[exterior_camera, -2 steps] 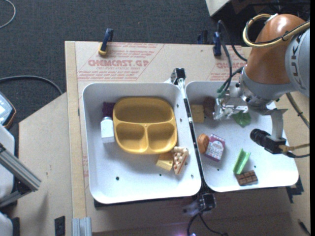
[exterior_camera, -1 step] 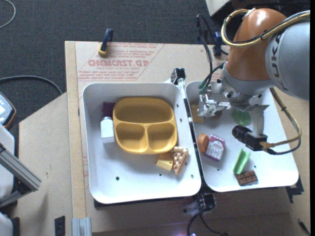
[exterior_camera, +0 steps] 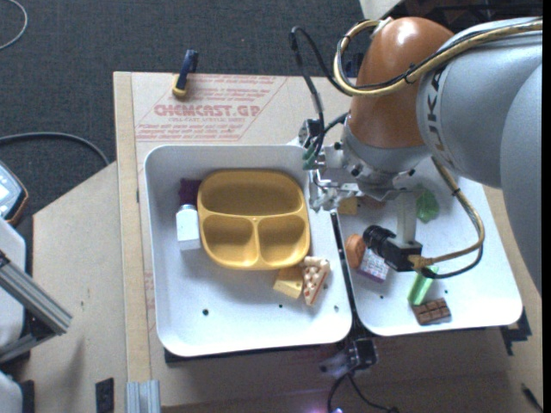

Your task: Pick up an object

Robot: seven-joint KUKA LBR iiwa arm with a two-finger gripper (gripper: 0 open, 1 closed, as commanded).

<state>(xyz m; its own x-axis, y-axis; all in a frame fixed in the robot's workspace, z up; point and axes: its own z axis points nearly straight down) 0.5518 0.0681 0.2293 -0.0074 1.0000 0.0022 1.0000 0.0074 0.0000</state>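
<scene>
The grey arm (exterior_camera: 482, 101) reaches in from the view's right. Its orange-banded wrist (exterior_camera: 392, 76) hangs over the inner far corner of the right bin (exterior_camera: 482, 304). The jaws sit below the wrist, at the wall shared by the two bins. The wrist housing hides them, so it cannot be told whether they are apart or together. No object is seen between them.

Objects in the right bin:
- A small tan block (exterior_camera: 349, 205) lies just beside the jaws, on their right.
- A green piece (exterior_camera: 427, 206) lies further right of the jaws.
- An orange ball-like item (exterior_camera: 355, 248) and a purple-and-white packet (exterior_camera: 373, 267) lie near the jaws, toward the near edge, and touch each other.
- A green stick (exterior_camera: 419, 288) and a brown chocolate bar (exterior_camera: 430, 312) lie well apart from the jaws, near the bin's near rim.

Objects in the left bin (exterior_camera: 159, 256):
- A yellow divided plate (exterior_camera: 252, 218) lies just left of the jaws.
- A white bottle (exterior_camera: 188, 228) and a dark purple item (exterior_camera: 189, 188) lie beyond the plate's far side from the jaws.
- A toy pizza slice (exterior_camera: 315, 280) and a yellow block (exterior_camera: 287, 288) lie side by side, nearer the camera than the jaws.

Both bins rest on a printed board on the surface (exterior_camera: 207, 110).
</scene>
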